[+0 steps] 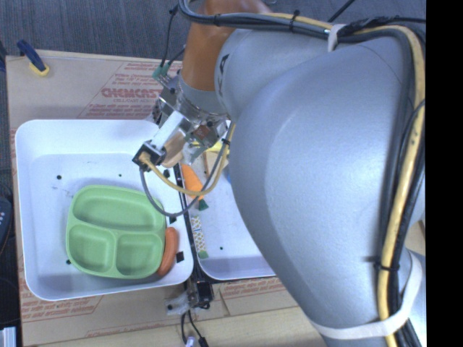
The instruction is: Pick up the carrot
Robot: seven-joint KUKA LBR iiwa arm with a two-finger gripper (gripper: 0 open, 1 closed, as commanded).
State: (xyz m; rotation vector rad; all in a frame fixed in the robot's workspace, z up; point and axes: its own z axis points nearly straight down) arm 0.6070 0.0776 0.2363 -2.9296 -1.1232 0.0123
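The orange carrot (192,180) hangs over the seam between the two bins, its tip pointing down. My gripper (188,166) comes down from the orange-banded wrist and is shut on the carrot's upper end, which sits between the fingers (173,147). The carrot is off the bin floor. Cables loop around the wrist and partly hide the fingers.
The left bin (43,157) holds a green divided plate (116,231) with a reddish sausage (170,251) against its right edge. The big grey arm covers most of the right bin (231,255). A green scrap (203,204) lies near the seam.
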